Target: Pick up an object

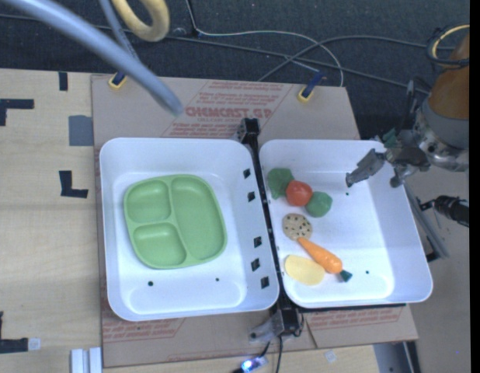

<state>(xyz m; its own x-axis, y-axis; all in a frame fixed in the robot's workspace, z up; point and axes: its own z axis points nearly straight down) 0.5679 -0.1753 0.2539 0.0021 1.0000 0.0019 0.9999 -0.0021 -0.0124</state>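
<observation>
Yellow slice (304, 270) and carrot (321, 256) lie below-left of the pincer (377, 172); its fingers spread, empty. Centre over one item, descend straight.

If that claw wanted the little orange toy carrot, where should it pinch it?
Probably across the middle of the orange toy carrot, coming straight down. It lies flat and slanted in the right white bin, thick end toward the speckled cookie, so the gripper should straddle its narrow width.

Arm (457, 76) cut off at right edge
</observation>
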